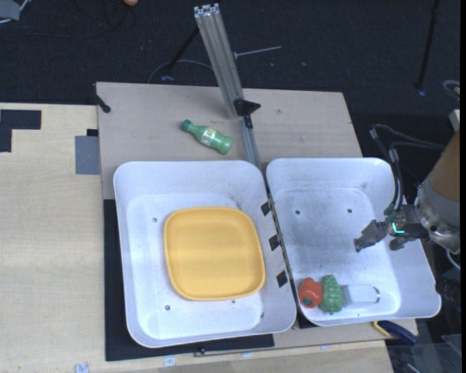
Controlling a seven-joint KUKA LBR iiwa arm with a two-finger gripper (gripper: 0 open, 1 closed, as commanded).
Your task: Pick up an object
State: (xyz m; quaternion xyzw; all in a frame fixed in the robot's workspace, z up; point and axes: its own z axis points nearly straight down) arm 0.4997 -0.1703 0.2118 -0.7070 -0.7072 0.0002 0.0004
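Observation:
In the right bin [334, 181], a red round object [310, 291] and a green knobbly object [332, 294] lie touching each other near the front left corner. A pale, clear-looking piece [363, 294] lies just to their right. My gripper [383, 239] hangs over the right side of this bin, up and to the right of those objects and apart from them. Its fingers [366, 237] stand open with nothing between them. A yellow square plate [214, 252] lies in the left bin [136, 208].
A green bottle [207, 137] lies on its side on the bench behind the left bin. A slanted aluminium post [224, 53] rises from behind the seam between the bins. Black clips [273, 242] line that seam.

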